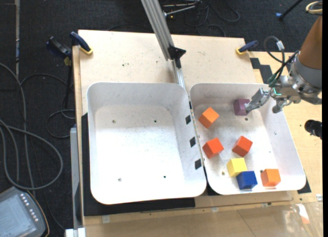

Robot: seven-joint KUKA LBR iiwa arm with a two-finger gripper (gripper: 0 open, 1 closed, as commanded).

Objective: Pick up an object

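Observation:
In the right bin [287, 143] lie several blocks: a purple one [240, 106] near the far wall, orange ones [208, 117] [212, 147] [242, 145] [270, 177], a yellow one [236, 166] and a blue one [246, 179]. My gripper [265, 107] hangs over the bin's far right part, open, with nothing between its fingers. Its left finger [253, 103] is right beside the purple block, which sits just outside the jaws on their left.
The left bin [102, 128] stands beside the right one, with a raised divider edge between them. A metal rail [154, 15] slants in from the back. Clamps sit at the board's far corners [82, 43] [247, 47].

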